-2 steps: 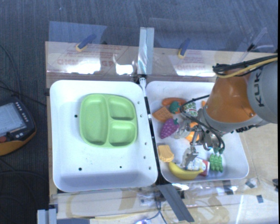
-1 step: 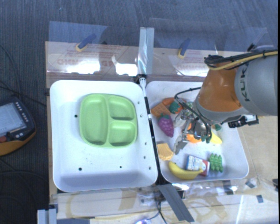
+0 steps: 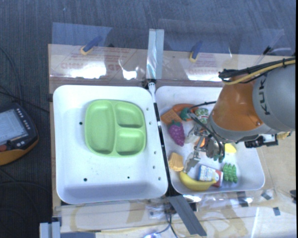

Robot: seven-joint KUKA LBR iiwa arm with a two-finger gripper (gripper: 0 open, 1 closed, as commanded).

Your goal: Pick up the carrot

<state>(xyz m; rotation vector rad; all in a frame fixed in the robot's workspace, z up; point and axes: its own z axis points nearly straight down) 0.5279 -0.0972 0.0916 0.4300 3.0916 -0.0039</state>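
Over the right bin point(image 3: 256, 180), my claw point(image 3: 198, 155) hangs low among the toy food, reaching down from my grey arm and its orange band point(image 3: 236, 110). Whether the claw is spread or pressed together, I cannot tell; clutter and shadow hide the tips.

The carrot point(image 3: 178, 110) lies up and to the left of the claw, near the bin's far left corner, its orange body tilted and its green top point(image 3: 186, 114) pointing towards my wrist. It is apart from the claw, not between the tips.

Items around the claw: purple grapes point(image 3: 177, 132) just left and slightly above; an orange-yellow wedge point(image 3: 176, 161) left and below; a banana point(image 3: 194, 182) directly below, lying along the near wall; a small carton point(image 3: 207, 173) just below right, touching the banana; a green knobbly piece point(image 3: 230, 173) further right; a yellow piece point(image 3: 230, 148) to the right, by the wrist.

Edges: the divider point(image 3: 159, 133) between the two bins runs well left of the claw, with the grapes and carrot between. The near rim sits close below the banana. Open white floor lies to the far right, near the bin's right wall.

Beyond the divider, the left bin point(image 3: 69, 148) holds a green compartment plate point(image 3: 115, 127), with bare white floor around it on all sides.
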